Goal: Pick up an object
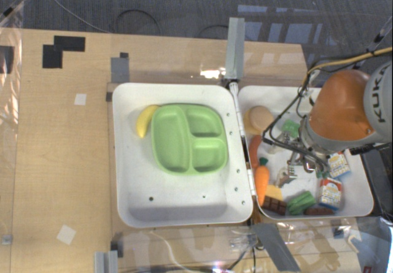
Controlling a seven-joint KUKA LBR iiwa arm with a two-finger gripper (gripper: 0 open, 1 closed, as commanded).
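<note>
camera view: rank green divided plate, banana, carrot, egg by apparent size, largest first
1. Green divided plate, by far the largest.
2. Banana, though the plate's edge partly hides it.
3. Carrot, close to the banana in length, so those two are unsure.
4. Egg, shortest but rounder than the carrot.

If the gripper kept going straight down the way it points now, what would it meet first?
Probably the bare white floor of the right bin beneath the gripper, with the carrot just beside it. Depth is hard to judge from this slanted view, so it could graze the carrot.
</note>
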